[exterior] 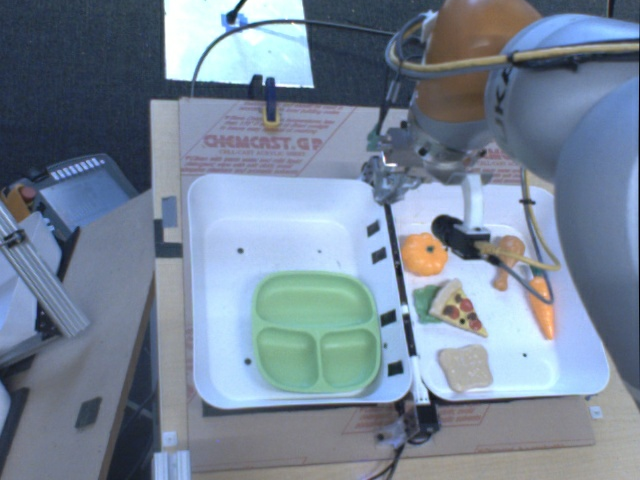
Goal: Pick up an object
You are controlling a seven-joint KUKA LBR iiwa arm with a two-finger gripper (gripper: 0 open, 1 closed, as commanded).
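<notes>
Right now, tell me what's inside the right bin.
The right bin holds a toy pumpkin, pizza slice, bread slice and carrot. The arm covers its far corner.

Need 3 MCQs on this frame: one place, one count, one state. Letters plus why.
1. Where does the green divided tray lie?
A. in the left bin
B. in the right bin
C. on the cardboard outside the bins

2. How many compartments does the tray have?
A. two
B. three
C. five

3. How does the pizza slice lie?
A. flat on the floor of the right bin
B. standing on the tray
C. hanging off the bench

Answers:
1. A: the tray sits on the floor of the left bin, left of the rim that divides the two bins.
2. B: one long section at the top and two smaller ones below it.
3. A: it rests flat, topping side up, between the orange pumpkin and the toast slice.
</notes>
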